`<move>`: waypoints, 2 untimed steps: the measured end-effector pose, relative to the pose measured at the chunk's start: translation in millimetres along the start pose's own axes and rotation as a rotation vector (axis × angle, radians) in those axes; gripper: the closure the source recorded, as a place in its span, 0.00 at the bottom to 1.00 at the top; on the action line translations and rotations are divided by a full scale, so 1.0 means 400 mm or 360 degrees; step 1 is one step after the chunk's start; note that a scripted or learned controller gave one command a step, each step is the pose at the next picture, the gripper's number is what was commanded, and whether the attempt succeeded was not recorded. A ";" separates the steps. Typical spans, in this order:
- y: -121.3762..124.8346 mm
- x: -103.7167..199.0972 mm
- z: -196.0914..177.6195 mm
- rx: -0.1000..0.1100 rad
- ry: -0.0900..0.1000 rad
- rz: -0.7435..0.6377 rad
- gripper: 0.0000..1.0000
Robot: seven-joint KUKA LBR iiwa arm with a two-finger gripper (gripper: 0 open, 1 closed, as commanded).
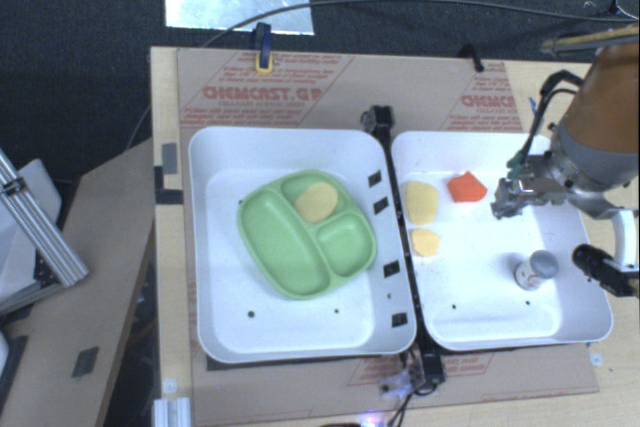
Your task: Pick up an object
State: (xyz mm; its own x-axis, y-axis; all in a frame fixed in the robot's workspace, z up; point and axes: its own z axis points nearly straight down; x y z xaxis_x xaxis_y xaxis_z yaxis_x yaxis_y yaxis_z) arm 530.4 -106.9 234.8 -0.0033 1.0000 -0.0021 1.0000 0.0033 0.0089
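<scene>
**Arm poised over the right bin, nothing lifted yet**

We see the grey arm with its two-finger gripper [505, 198] reaching into the shallow white plastic right bin [480, 320], its tip hanging just at three o'clock of the small orange wedge-shaped block [466, 186]. We cannot tell whether the fingers are open or closed; they are a dark blur at this angle, and nothing sits visibly between them.

The candidates for pickup lie loose in this bin, we judge because it serves as the source. The orange block is matte and angular. At nine o'clock of it lies a pale yellow, rounded soft-looking lump [421, 200], and at six o'clock of that lump a smaller yellow rounded piece [425, 242]. Toward five o'clock of the gripper stands a small grey metallic-looking cylinder [536, 268], smooth and shiny.

The shallow white plastic left bin [230, 315] holds a light green, glossy, divided plastic plate [290, 250], tilted askew, with a yellow rounded lump [317, 202] in its twelve o'clock compartment. Both bins rest on the brown cardboard-covered counter [300, 85].
</scene>
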 end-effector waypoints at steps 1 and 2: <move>0.003 0.000 -0.015 0.0009 0.0002 0.0000 1.00; 0.011 0.125 -0.033 0.0008 0.0005 -0.0011 1.00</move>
State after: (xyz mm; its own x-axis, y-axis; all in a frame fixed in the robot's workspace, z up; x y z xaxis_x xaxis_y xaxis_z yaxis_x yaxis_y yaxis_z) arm 534.4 -56.8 248.0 -0.0101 0.9999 0.0013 0.9999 0.0101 0.0035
